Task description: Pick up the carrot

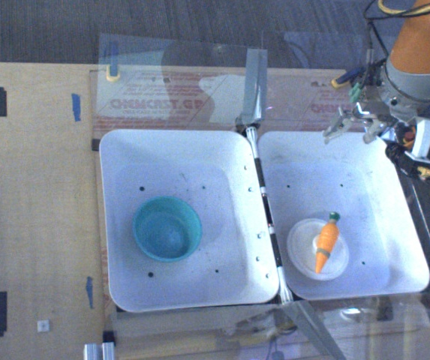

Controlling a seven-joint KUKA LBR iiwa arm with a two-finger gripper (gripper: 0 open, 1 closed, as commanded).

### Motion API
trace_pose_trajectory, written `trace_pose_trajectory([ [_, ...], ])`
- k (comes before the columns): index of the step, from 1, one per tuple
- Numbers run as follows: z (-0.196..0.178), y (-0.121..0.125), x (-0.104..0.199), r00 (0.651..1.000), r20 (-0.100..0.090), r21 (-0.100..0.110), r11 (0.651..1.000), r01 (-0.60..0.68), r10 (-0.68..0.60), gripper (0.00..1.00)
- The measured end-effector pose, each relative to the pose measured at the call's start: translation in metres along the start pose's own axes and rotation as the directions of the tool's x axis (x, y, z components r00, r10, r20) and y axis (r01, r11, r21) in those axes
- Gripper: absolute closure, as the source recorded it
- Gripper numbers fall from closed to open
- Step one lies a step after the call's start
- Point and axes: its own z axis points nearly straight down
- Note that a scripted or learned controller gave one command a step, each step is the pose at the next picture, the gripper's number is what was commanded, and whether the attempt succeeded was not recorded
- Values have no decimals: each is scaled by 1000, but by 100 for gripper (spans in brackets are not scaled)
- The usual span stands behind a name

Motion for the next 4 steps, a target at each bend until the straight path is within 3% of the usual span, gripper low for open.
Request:
trace_pose_trajectory([
  [1,-2,-64,-1,1000,0,0,1000,-13,13,0],
  [2,55,-139,40,994,0,2,994,-109,109,0],
  [3,131,-158,29,980,0,-13,980,-201,201,0],
  [4,120,-157,28,979,-1,-14,979,-203,203,100],
])
